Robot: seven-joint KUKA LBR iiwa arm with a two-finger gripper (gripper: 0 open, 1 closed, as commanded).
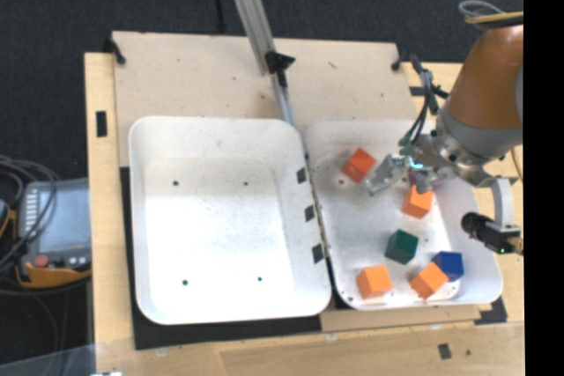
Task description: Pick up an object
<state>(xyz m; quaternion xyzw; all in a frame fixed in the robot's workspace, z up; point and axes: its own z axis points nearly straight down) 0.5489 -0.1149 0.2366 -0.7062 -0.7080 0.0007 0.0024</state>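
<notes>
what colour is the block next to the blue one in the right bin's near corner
Orange. The block touches the blue block, seen in the camera view.

The arm (492,92) is cut off at the right, its upper links out of frame. The gripper (398,178) is too small and blurred to read the finger positions. The orange block (418,202) beneath it is partly covered by the wrist. The blue block (449,263) sits partly behind an orange cube (430,280).

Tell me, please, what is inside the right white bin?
The right bin holds four orange cubes, a green cube and a blue cube. The gripper and arm cover the bin's upper right part, so anything beneath them is hidden.
</notes>
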